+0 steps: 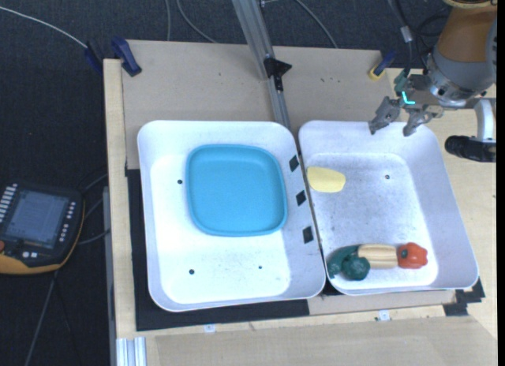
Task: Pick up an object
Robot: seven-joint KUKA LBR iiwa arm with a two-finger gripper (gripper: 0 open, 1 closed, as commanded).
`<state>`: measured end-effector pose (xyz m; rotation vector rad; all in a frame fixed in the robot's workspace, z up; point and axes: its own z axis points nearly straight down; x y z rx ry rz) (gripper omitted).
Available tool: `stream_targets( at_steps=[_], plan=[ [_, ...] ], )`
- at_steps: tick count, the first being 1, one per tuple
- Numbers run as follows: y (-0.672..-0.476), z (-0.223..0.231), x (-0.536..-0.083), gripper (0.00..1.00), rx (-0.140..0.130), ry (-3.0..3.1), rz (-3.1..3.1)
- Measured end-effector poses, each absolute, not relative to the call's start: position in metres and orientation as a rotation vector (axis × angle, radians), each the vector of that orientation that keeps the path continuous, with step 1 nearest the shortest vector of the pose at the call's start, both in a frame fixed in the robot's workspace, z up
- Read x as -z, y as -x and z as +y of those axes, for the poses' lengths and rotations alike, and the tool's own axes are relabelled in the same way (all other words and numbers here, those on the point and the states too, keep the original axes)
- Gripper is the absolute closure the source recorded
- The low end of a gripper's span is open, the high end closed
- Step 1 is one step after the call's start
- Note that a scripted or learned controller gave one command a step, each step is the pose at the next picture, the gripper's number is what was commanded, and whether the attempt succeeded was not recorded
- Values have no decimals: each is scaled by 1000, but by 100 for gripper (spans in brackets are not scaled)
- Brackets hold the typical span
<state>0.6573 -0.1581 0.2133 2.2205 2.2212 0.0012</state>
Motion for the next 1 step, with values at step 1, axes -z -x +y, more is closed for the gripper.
stream_targets(
  at_steps=[1],
  plan=[
    [-657, -158, -213, 0, -1, -2221, 2221]
  ],
)
